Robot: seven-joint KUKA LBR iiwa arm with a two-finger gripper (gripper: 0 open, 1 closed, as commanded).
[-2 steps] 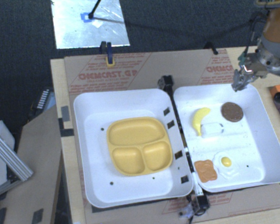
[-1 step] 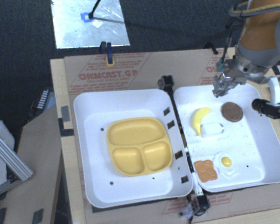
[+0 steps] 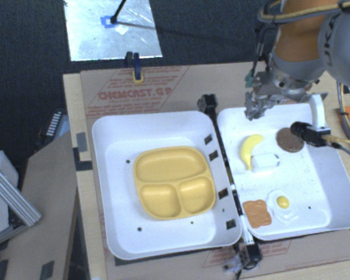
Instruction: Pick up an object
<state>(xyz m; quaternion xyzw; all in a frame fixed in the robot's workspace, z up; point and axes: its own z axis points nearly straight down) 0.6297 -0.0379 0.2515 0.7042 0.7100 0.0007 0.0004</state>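
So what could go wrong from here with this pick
The hand hangs near the right bin's far rim, so a straight descent might clip the wall. The banana touches a white piece, which could get dragged along. The fried egg and toast lie flat, hard to pinch.

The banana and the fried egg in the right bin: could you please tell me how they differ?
The banana is a curved, all-yellow shape; the fried egg is a flat white patch with a round yellow yolk. The banana lies near the bin's middle, the fried egg nearer its front edge, beside a slice of toast. Both rest loose on the right bin floor.
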